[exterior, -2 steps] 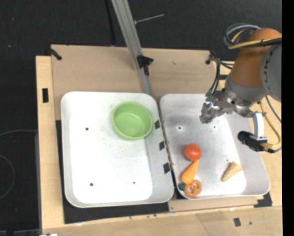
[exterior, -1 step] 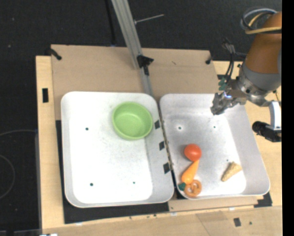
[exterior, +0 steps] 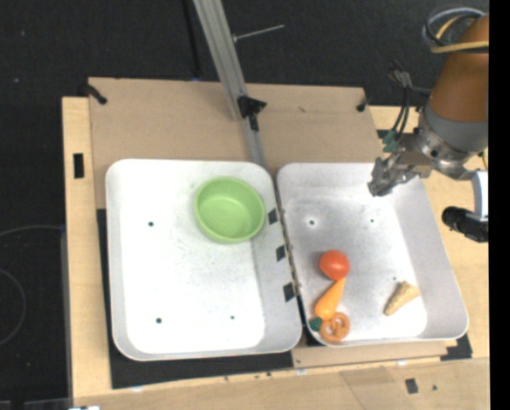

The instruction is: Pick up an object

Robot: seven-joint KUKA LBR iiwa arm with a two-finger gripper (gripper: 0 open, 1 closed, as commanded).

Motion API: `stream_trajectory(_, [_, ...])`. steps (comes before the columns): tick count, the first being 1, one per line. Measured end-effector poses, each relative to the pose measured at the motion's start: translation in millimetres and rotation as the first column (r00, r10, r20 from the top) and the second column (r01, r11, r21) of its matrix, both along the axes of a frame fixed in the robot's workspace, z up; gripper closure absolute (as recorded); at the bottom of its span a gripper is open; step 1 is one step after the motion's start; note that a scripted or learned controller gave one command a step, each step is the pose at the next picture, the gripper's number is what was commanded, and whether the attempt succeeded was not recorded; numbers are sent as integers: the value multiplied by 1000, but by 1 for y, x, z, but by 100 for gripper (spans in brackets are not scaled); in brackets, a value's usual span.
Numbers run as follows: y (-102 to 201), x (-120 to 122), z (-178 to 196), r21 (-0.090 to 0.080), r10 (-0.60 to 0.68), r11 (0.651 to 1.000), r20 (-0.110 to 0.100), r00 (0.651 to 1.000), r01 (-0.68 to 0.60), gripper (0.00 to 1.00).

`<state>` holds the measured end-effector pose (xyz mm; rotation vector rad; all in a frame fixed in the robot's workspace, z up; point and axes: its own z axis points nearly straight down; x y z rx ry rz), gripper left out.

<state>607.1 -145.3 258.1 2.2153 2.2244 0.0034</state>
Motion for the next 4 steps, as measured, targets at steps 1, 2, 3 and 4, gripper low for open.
stream_trajectory(1, [47, -13, -11, -1, 1, 1000, -3, 1000, -1, 100])
stream_trajectory(2, [108, -20, -16, 1, 3, 1000, -2, 1000, -3, 100])
stream_trajectory(3, [154, -33, -21, 1, 2, 1000, -3, 1000, -2, 100])
stream_trajectory(4, [209, -40, -28, 2, 3, 1000, -3, 1000, -3, 100])
